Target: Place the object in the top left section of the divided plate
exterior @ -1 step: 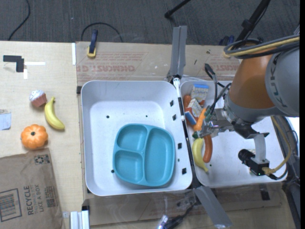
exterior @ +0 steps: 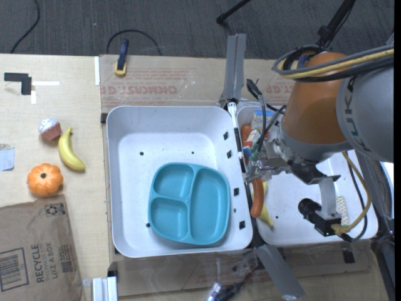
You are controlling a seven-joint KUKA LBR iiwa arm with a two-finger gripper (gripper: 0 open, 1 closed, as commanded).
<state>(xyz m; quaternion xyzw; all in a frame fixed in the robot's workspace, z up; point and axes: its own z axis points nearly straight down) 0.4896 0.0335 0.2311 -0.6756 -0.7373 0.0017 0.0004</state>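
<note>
Closest to the lens, the grey arm (exterior: 369, 105) with its orange band bulks across the upper right of the frame and hides much of the right bin (exterior: 357, 231) beneath it. Below the wrist, the gripper (exterior: 258, 171) sits just right of the wall between the two bins. A reddish hot dog (exterior: 256, 199) hangs down from it, its top end up among the fingers; they look closed on that end, though cables and shadow make the contact hard to read. A small yellow piece (exterior: 266, 216) lies just beside the sausage's lower tip; I can't tell what it is.

Over in the left bin (exterior: 125, 168), the blue divided plate (exterior: 188, 204) lies lower centre, with two small sections on its left and one long section on its right. The target section is the upper left one, well apart from the gripper.

What worries me is the grip: the sausage is pinched at one end and dangles, so a quick swing leftward could shake it loose or catch it on the dividing wall. Even on arrival, a long dangling thing could flop across the ridge into the neighbouring section.

Off on the bench at far left sit a banana (exterior: 70, 150), a small pumpkin (exterior: 45, 180) and a cupcake (exterior: 50, 130).
</note>
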